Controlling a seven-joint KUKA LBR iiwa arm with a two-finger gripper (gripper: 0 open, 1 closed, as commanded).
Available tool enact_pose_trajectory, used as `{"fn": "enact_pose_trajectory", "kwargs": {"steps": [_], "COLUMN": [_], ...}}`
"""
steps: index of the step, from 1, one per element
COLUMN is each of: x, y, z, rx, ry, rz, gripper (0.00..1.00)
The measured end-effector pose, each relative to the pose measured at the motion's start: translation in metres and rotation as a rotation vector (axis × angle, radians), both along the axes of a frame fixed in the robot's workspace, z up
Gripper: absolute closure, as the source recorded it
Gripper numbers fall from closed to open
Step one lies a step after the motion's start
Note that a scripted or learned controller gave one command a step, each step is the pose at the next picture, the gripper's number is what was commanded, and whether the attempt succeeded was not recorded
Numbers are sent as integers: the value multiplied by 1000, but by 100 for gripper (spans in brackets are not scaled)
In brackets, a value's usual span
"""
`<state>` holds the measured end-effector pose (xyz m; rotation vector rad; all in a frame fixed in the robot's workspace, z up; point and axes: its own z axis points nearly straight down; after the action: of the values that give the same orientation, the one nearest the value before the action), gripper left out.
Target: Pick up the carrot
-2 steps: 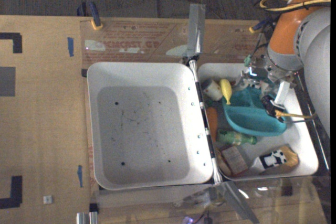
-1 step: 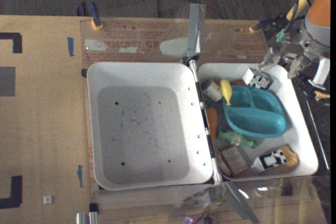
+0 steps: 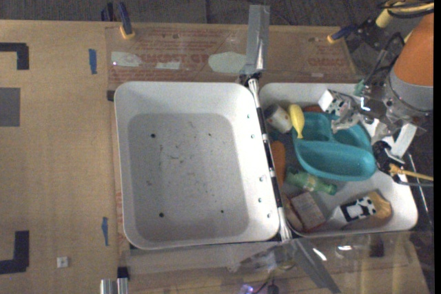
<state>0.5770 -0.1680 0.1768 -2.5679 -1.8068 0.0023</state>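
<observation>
Carrot (image 3: pixel 278 160) not picked yet, lying at right bin (image 3: pixel 411 213)'s 9 o'clock edge. Jaws (image 3: pixel 358 109) hover at 1 o'clock; can't tell open or closed.

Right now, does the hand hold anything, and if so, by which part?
It cannot be told. The hand is over the right bin, near the teal bowl. The carrot lies apart, at the bin's left wall.
</observation>
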Motion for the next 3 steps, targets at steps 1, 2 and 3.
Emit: {"fn": "enact_pose_trajectory", "kwargs": {"steps": [1,2,3], "x": [-2,-57,-98], "y": [-6,9,22], "z": [61,56,18], "rx": [-1,1,2], "ry": [-3,-1,2], "rz": [66,157,-38], "gripper": [0,0,0]}}
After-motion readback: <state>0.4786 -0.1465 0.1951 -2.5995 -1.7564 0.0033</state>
